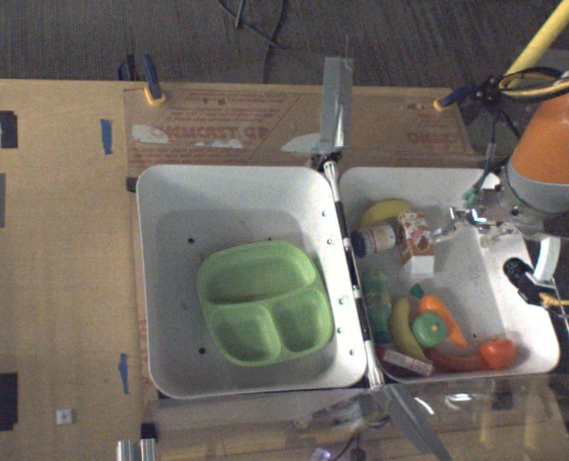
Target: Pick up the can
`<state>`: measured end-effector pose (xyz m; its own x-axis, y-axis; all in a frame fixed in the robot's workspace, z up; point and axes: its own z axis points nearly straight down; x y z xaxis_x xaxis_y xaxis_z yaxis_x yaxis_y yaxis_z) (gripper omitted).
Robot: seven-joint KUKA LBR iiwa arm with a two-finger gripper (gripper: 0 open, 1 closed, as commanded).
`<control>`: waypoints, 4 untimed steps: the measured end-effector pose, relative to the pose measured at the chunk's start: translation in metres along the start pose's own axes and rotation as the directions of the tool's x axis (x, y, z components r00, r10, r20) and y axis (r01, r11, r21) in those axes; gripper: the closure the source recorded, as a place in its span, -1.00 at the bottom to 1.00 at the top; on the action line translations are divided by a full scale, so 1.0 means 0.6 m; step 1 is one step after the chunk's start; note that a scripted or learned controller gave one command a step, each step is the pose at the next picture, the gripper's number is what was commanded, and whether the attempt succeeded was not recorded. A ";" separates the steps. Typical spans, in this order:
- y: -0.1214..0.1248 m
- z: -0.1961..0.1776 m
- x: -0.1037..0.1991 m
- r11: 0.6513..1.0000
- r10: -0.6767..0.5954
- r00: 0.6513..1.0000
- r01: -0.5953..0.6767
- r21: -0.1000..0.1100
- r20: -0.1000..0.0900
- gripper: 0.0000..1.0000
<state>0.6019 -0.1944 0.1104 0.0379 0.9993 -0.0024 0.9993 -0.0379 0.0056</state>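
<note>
The can (381, 237) lies on its side in the right bin (486, 257), near the bin's left wall, with its dark end pointing left. A yellow fruit (388, 209) touches it from behind and a small red and white carton (415, 237) lies against its right end. My gripper (463, 218) hangs over the back right part of the same bin, to the right of the carton and apart from the can. Nothing shows in it.
The front of the right bin holds a banana (403, 321), a carrot (440, 312), a green round piece (429, 330) and a red pepper (477, 356). The left bin (169, 257) carries a green divided plate (263, 302). A metal divider (345, 257) separates the bins.
</note>
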 end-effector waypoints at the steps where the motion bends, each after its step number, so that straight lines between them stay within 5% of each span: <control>1: -0.161 0.035 -0.015 0.999 -0.046 0.999 0.046 -0.002 0.001 -1.00; 2: -0.158 0.016 -0.020 0.999 -0.043 0.999 0.043 -0.010 0.009 1.00; 3: -0.090 -0.205 -0.052 0.989 0.150 0.989 -0.150 0.004 0.000 1.00; 4: -0.036 -0.544 0.038 1.000 0.006 1.000 -0.006 0.002 0.000 1.00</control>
<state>0.5792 -0.1697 0.4364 0.0436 0.9990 -0.0022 0.9990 -0.0436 0.0032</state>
